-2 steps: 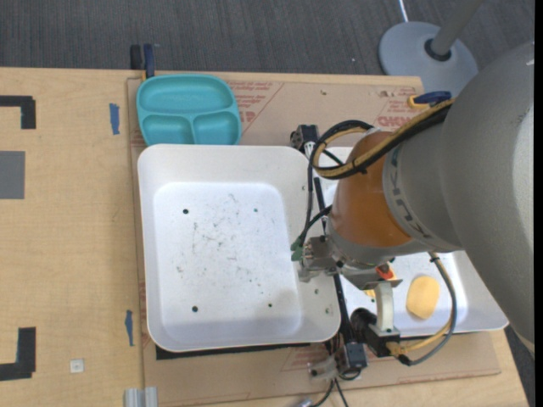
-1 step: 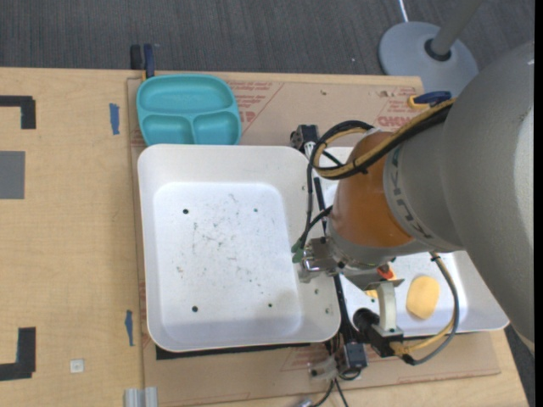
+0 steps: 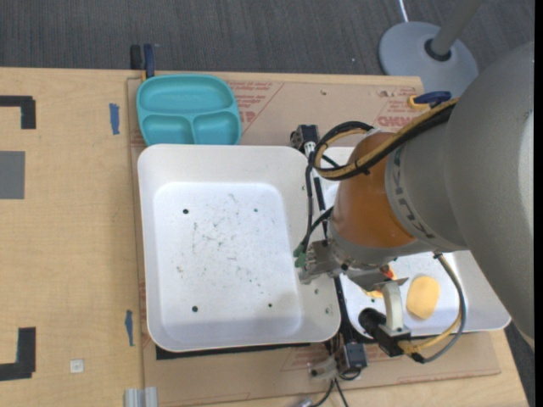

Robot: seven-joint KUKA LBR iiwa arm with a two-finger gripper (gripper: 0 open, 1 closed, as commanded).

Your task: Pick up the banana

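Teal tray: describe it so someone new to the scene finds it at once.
Start at the left white bin, the big shallow one in the middle of the bench. Look just past its far edge, near the bin's left corner: the teal tray lies flat on the cardboard. It is the one teal thing there, split into three compartments.

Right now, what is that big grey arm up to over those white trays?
The grey arm with the orange band reaches in from the right and hangs low over the right-hand white bin, covering most of it. It is meant to pick up a banana. A rounded yellow thing lies in that bin beside the arm's wrist; it may be the banana, but too little shows to be sure. The left white bin sits alongside, and a teal divided tray rests behind it.
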